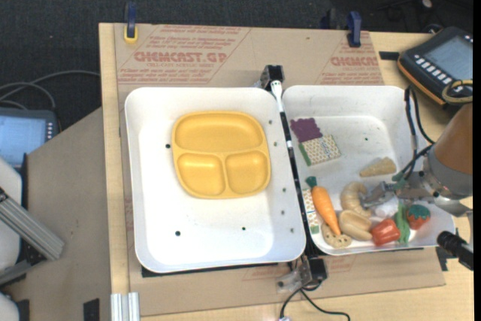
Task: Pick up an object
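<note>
The right bin (pixel 338 92) holds several toy foods. An orange carrot (pixel 325 208) lies near its left wall, with a purple piece (pixel 305 128) and a patterned square (pixel 321 149) further back. A tan wedge (pixel 378 167) sits mid-bin. At the front lie a pale curved piece (pixel 350 198), a beige roll (pixel 355 223), a red pepper (pixel 385 231) and a red-and-green fruit (pixel 415 216). My gripper (pixel 379 195) is low in the bin's front right part, just right of the pale curved piece and above the red pepper. Nothing shows held in it.
The left bin (pixel 150 162) carries a yellow divided plate (pixel 222 152). A control pendant (pixel 443 64) rests on the bench at the back right, with a cable running down past the right bin. Blue clamps (pixel 354 28) grip the board's far edge.
</note>
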Controlling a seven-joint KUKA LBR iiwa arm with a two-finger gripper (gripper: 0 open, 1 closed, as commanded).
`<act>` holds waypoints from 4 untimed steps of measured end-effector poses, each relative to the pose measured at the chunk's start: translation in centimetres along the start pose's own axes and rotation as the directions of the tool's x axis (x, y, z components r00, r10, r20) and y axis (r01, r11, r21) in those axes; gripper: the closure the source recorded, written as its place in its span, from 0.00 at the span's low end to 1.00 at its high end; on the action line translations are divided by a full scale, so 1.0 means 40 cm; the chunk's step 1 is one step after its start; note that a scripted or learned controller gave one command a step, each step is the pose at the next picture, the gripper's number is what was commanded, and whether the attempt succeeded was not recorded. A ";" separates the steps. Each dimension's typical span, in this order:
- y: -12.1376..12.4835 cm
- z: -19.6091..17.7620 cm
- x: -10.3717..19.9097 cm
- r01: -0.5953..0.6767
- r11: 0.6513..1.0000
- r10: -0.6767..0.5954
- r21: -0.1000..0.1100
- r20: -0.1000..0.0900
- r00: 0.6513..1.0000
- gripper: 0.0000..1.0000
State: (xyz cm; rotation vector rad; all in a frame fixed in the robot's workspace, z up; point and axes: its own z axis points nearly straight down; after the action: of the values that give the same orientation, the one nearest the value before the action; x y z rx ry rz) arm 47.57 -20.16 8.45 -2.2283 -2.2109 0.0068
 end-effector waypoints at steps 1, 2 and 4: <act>0.153 -0.001 0.187 0.017 1.000 -0.017 -0.011 -0.002 1.000 0.00; 0.119 -0.001 0.010 0.003 1.000 -0.003 -0.006 0.004 1.000 0.00; 0.197 -0.027 0.228 0.009 1.000 -0.009 -0.009 0.001 1.000 1.00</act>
State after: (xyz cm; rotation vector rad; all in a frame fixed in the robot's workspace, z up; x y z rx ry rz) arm 55.52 -11.09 9.47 -2.2230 -2.2256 -0.0025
